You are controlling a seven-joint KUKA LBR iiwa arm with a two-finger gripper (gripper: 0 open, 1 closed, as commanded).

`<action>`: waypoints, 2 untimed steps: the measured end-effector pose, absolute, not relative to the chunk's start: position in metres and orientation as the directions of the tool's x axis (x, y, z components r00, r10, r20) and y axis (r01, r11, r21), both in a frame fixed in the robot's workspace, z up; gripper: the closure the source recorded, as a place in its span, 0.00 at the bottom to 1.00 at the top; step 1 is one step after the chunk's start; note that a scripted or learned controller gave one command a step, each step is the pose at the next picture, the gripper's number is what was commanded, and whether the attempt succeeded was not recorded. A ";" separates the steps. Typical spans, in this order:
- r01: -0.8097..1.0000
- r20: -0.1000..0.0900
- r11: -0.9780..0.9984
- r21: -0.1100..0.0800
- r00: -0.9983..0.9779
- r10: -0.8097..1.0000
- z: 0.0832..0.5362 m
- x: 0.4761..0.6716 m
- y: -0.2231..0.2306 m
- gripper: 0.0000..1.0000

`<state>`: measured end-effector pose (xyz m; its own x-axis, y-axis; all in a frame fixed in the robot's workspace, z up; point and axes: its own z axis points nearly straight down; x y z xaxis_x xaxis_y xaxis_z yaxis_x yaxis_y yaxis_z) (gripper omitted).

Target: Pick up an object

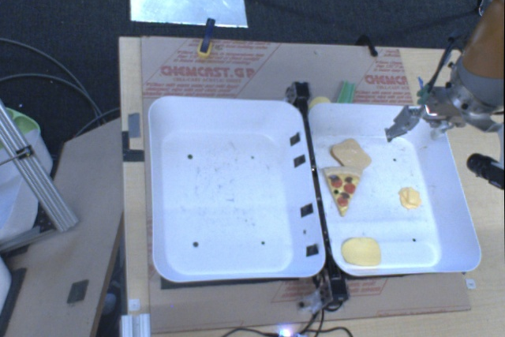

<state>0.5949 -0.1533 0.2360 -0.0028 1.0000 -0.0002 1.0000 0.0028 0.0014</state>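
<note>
Four toys lie left of and below the gripper [410, 121]: bread [349, 153], two yellow lumps [409, 198], and one pizza slice [342, 189], tip pointing down. I cannot tell the gripper's state.

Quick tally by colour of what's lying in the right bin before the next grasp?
Yellow: 2, a small piece and a larger oval piece
Tan: 1, bread slice
Multicoloured: 1, pizza slice
Total: 4, all in the right bin

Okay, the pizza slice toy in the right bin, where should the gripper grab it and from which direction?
Come straight down on the pizza slice and pinch across its two long edges, probably near the wider crust end. It lies flat with its tip toward the near rim, and the bread piece crowds the crust side.
</note>
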 end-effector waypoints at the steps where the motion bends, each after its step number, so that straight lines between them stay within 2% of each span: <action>1: 1.000 0.004 0.007 -0.007 -0.007 1.000 0.095 0.594 -0.115 0.00; 2: 1.000 -0.004 0.004 0.015 -0.004 1.000 0.089 0.587 -0.084 0.00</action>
